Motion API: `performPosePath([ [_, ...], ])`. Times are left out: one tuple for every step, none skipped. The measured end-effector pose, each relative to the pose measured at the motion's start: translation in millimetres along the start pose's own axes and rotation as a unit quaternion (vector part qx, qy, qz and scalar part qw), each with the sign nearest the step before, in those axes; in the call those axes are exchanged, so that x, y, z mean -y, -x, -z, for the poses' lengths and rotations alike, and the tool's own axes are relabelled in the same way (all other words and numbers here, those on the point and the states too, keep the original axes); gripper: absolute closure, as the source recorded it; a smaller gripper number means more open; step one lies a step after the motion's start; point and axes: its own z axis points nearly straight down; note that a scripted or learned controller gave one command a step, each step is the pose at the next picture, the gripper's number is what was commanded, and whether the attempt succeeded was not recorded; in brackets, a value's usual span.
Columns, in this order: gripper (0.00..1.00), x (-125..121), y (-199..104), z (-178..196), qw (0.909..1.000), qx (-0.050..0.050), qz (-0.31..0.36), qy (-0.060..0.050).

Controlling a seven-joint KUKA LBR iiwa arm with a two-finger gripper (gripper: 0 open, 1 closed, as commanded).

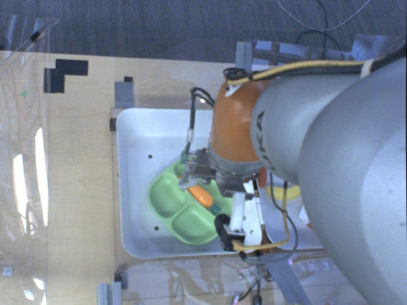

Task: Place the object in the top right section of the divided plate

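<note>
Grey arm (pixel 331 145) with orange band (pixel 235 129) comes in from 3 o'clock and covers most of the right half of the frame. End effector (pixel 198 182) sits low over the green divided plate (pixel 168 199), at the plate's 1 o'clock side; wrist body blocks the tips, so can't tell whether it's apart or together. Orange carrot-like object (pixel 202 196) lies on the plate toward its 3 o'clock edge, just beside the end effector's lower end; contact unclear, which section unclear. Plate rests in the left white bin (pixel 137 138), toward the bin's 5 o'clock corner. Yellow item (pixel 284 192) partly visible under the arm at 3 o'clock of the plate. Light wood surface (pixel 63 189) around the bin, black tape mark (pixel 63 74) at 10 o'clock.
</note>
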Motion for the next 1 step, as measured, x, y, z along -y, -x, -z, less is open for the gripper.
performPosePath([
  [0.00,-40.8,-46.1,-37.4,0.9996,0.000,0.028,0.000],
])
